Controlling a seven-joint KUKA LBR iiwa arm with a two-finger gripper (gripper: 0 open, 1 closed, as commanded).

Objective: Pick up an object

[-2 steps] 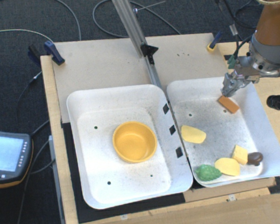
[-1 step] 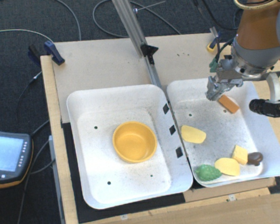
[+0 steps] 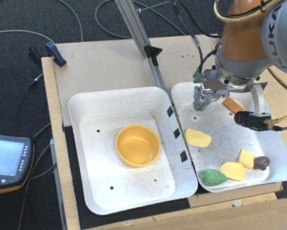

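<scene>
My gripper [image 3: 201, 102] hangs over the back left part of the right bin [image 3: 275, 150], below the orange-banded wrist. A pale yellow flat piece [image 3: 198, 137] lies on the bin floor just in front of it, apart from it. Along the bin's front edge lie a green leafy item [image 3: 212, 176], a yellow oval piece [image 3: 233, 171], a yellow wedge [image 3: 246, 158] and a dark brown round piece [image 3: 261, 163]. An orange piece [image 3: 232, 104] pokes out beside the wrist, partly hidden by it. Nothing shows between my fingers.
The left bin [image 3: 95, 188] holds a yellow bowl [image 3: 138, 145] near its middle. A metal pole [image 3: 132, 21] rises behind the bins. A black cable connector [image 3: 249, 120] hangs over the right bin. A teach pendant [image 3: 4, 161] lies off the bench at the left.
</scene>
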